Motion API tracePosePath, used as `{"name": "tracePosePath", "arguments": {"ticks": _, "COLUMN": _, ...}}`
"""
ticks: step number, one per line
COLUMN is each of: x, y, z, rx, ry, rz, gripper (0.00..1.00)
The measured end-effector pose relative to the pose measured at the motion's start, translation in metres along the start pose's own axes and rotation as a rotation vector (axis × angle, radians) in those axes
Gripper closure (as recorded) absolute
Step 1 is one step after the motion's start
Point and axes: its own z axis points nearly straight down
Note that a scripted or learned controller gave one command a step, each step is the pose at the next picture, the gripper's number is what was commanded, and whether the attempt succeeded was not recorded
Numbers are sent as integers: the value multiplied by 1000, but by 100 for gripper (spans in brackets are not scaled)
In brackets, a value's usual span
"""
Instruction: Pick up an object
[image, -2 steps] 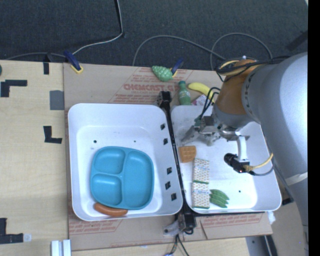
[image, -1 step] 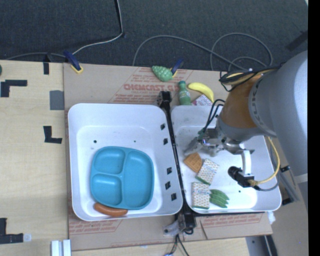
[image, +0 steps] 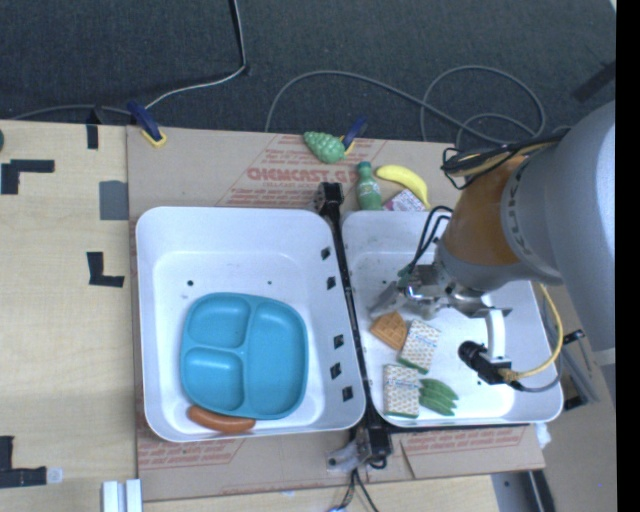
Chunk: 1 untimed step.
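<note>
1. The grey arm (image: 560, 200) with its orange band (image: 480, 215) reaches in from the right and hangs over the right bin (image: 520, 405).
2. Its end effector (image: 405, 295) sits low over the middle of that bin, just above an orange-brown cracker-like piece (image: 390, 328); from where I stand I cannot tell whether it is parted or closed, and nothing visibly sits in its grip.
3. Beside the cracker lies a pale speckled packet (image: 420, 345), touching or nearly touching it.
4. Nearer the front of the same bin lies a second speckled packet (image: 402, 390), with a green pea pod (image: 438, 397) just beside it on the right.
5. The left bin (image: 170, 240) holds a blue divided plate (image: 245, 355), and an orange sausage-shaped toy (image: 222, 420) lies at the plate's front edge, partly tucked under it.
6. Behind the bins, on the cardboard-covered tabletop (image: 200, 170), sit a green bottle (image: 368, 187), a yellow banana (image: 402, 180) and a green leafy toy (image: 325, 146).
7. Black cables (image: 440, 235) loop around the wrist, and a yellow one (image: 545, 365) trails along the right side of the bin.
</note>
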Motion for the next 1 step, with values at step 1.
{"name": "tracePosePath", "arguments": {"ticks": 1, "x": 2, "y": -21, "z": 0, "rx": -2, "ry": -1, "rz": 0, "gripper": 0}}
